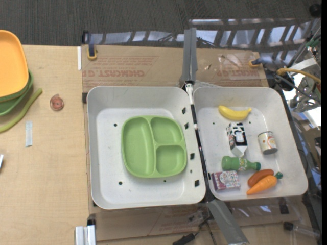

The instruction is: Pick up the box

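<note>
I cannot tell how far my end effector is opened, or whether it is holding anything.

The box is lying flat in the right bin, near the 7 o'clock corner of that bin. It is small and pink, with a printed face that is too small to read. At 12 o'clock from it, just beside it, a green bottle is lying on its side. At 3 o'clock from the box an orange carrot with a green tip is resting near the bin's edge.

Going toward 12 o'clock in the same bin, a black-and-white carton is lying; its bold letters are showing, but I cannot read them. A small can with a pale label is lying at 3 o'clock from the carton, and a yellow banana is curving at 12 o'clock from it.

The left bin is carrying a green divided plate of smooth plastic with three compartments and rounded corners. Both bins are white and shallow, touching along the middle.

Under the bins a brown cardboard sheet is showing red print, upside down, that seems to read "CHEMCAST". At 9 o'clock the wooden desk is bearing an orange plate and a small pinkish round thing.
</note>
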{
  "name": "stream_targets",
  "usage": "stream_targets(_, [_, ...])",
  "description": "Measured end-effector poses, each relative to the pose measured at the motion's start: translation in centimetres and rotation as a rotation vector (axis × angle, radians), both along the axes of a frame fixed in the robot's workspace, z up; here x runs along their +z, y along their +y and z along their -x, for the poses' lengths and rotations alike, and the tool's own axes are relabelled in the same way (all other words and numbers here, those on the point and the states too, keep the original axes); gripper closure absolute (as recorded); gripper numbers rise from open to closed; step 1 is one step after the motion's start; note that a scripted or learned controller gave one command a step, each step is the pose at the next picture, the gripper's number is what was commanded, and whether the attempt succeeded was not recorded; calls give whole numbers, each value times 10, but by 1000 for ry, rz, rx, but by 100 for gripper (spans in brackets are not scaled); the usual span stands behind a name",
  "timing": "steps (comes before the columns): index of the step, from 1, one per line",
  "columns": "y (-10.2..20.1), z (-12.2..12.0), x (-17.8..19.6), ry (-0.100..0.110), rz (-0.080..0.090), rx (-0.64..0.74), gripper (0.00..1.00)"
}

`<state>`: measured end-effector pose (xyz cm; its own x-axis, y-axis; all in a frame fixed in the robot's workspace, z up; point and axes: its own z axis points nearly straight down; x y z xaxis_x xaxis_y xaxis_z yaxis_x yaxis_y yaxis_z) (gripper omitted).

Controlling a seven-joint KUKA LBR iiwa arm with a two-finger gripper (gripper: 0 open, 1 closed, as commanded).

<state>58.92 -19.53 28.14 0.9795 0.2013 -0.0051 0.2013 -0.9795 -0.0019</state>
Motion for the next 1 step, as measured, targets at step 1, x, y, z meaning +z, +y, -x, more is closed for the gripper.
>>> stream_targets(1, [50, -31, 16, -2, 1, 3, 100])
